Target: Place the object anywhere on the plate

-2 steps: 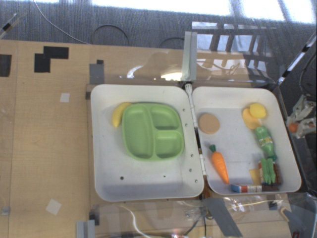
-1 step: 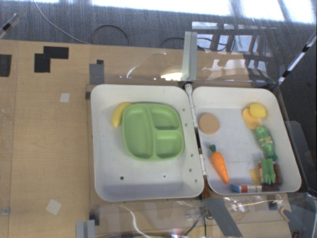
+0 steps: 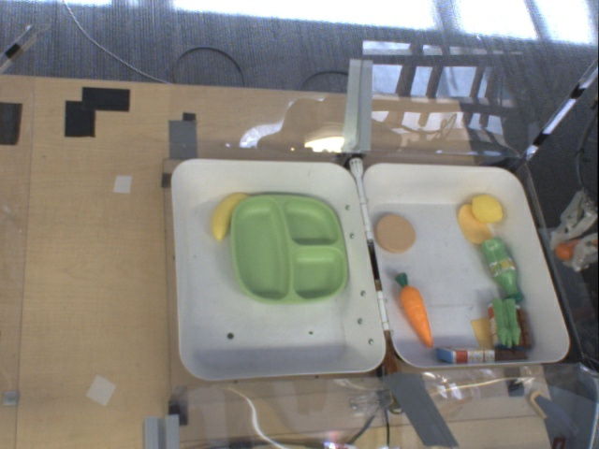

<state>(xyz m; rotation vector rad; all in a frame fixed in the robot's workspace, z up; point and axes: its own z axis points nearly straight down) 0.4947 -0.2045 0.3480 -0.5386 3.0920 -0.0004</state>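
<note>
Nearest the camera, the pale wooden bench (image 3: pixel 84 288) carries grey brackets (image 3: pixel 161 430) at the bins' front corners, and some loose cables (image 3: pixel 253 414) run along the front edge. A small square of tape (image 3: pixel 100 390) lies on the wood to the left.

The two white bins sit side by side, touching along a central seam. The left bin (image 3: pixel 271 354) holds a green divided plate (image 3: pixel 286 248) lying flat, with nothing resting in its compartments. A yellow banana (image 3: pixel 223 215) lies against the plate's far left edge, partly tucked under it.

The right bin (image 3: pixel 449 251) holds the loose things. Along its front wall lies a small red, white and blue pack (image 3: pixel 465 354). An orange carrot (image 3: pixel 416 314) lies near the seam, and a round tan biscuit (image 3: pixel 395 233) lies beyond it. Green pieces (image 3: pixel 504 288) run down the right side, and yellow pieces (image 3: pixel 481 217) sit in the far corner. None of these is on the plate, and it cannot be told which one is the task's object.

Just past the right bin's rim, at the picture's edge, is a pale part of the gripper (image 3: pixel 577 232) with an orange spot. It is clear of the bins' contents, and whether it is open or closed cannot be told.

Farther back, black squares (image 3: pixel 94 108) mark the wood, and a grey post (image 3: pixel 357 106) stands behind the seam. Beyond that is grey carpet (image 3: pixel 281 36), streaked with sunlight.
</note>
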